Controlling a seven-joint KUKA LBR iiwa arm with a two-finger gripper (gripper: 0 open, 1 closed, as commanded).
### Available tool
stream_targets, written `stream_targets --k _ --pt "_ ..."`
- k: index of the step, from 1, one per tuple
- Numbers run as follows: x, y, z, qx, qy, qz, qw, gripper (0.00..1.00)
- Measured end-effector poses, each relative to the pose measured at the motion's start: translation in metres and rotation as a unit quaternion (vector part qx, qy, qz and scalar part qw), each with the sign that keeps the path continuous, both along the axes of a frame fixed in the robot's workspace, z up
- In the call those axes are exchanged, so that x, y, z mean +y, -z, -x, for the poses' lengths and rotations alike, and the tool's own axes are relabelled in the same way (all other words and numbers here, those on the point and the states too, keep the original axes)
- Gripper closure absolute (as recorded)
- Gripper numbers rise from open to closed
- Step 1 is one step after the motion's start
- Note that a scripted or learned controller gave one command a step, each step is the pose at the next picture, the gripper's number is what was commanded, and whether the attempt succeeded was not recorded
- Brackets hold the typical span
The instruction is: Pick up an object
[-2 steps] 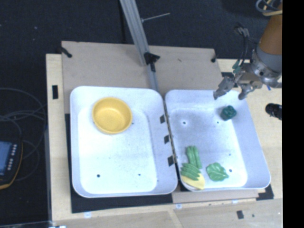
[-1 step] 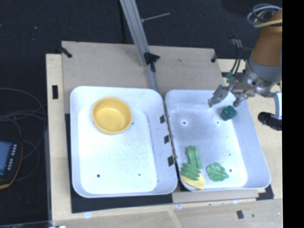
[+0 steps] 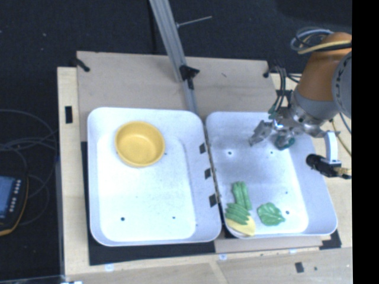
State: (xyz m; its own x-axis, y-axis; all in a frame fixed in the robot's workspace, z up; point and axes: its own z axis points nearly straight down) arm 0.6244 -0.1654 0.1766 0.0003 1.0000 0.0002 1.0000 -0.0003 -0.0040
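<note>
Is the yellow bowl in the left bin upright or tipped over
Upright. The yellow bowl shows its full round rim and hollow inside facing up, resting flat on the floor of the left bin.

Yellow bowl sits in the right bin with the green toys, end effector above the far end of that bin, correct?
Not quite. The camera view shows the yellow bowl in the left bin, alone. The green toys lie in the right bin, with the end effector above its far end.

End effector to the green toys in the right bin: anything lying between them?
No. In the camera view, bare white bin floor separates the end effector from the green toys near the bin's front edge.
</note>
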Motion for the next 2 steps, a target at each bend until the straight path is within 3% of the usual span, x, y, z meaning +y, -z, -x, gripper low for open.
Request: stream_targets --k 1,2 --pt "-0.006 0.056 -0.007 0.000 0.000 0.0002 1.0000 0.00" --pt "-0.006 0.042 -0.008 -0.003 0.000 0.0003 1.0000 1.00"
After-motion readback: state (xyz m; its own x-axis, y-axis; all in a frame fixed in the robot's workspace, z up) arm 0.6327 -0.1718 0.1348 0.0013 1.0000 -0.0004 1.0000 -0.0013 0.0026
